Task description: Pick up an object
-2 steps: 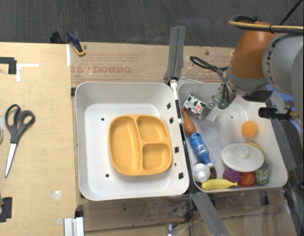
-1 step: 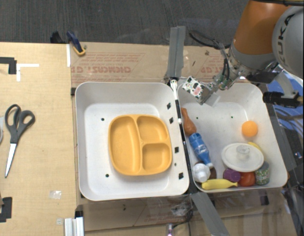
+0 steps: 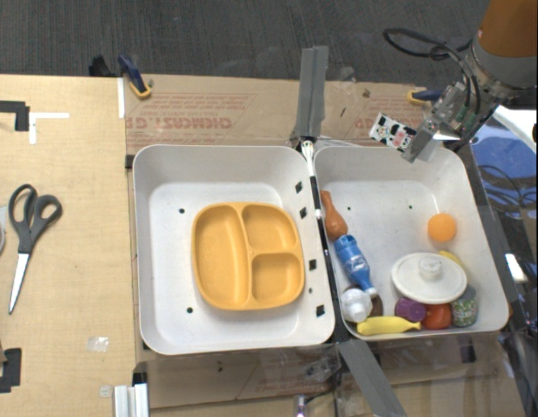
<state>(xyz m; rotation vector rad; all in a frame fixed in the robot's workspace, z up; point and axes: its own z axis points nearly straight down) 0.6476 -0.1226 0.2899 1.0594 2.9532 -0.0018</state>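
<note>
Gripper (image 3: 422, 142) over right bin (image 3: 386, 170) far rim; orange ball (image 3: 441, 228) inside; yellow tray (image 3: 248, 255) in left bin (image 3: 156, 259).

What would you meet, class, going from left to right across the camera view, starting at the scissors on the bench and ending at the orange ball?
scissors → yellow divided tray in the left bin → blue bottle → white lid → orange ball

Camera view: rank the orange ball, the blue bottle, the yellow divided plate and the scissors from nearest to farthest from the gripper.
From the gripper:
1. Orange ball, right bin.
2. Blue bottle, right bin's left side.
3. Yellow divided plate, left bin.
4. Scissors, bench far left.
</note>
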